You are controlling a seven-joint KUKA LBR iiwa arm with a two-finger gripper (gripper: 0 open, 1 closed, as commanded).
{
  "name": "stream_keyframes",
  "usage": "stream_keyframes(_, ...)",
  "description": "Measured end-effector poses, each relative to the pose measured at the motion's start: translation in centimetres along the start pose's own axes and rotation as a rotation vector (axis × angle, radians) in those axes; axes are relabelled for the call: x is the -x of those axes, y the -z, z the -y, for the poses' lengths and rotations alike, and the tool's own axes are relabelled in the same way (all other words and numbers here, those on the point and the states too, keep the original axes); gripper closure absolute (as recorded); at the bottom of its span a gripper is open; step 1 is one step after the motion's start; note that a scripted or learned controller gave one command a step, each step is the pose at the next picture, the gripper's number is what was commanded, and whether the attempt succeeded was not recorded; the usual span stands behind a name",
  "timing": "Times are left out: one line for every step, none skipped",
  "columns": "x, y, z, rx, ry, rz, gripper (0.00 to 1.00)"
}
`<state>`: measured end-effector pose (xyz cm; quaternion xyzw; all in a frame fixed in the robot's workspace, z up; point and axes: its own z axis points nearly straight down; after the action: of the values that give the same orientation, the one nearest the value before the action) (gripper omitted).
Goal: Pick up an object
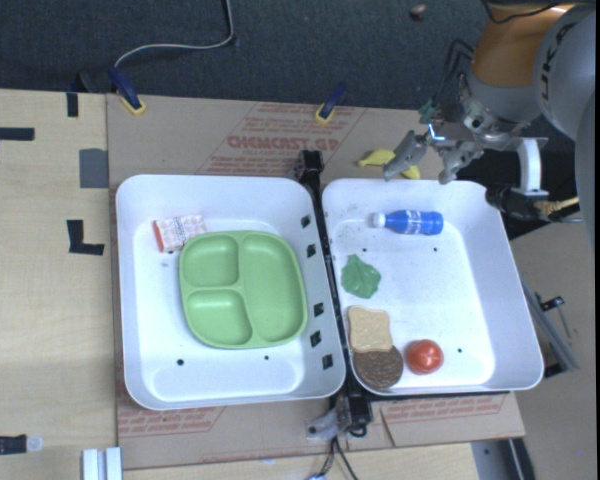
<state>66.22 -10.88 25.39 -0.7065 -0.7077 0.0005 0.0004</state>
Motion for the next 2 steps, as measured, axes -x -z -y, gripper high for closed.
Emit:
stream_keyframes(4.2,-12.0,-0.4,-0.005,-0.002,0.001,0.0)
stream_keyframes(5.9,-15.1,-0.7,0.005,0.001,0.001,0.0)
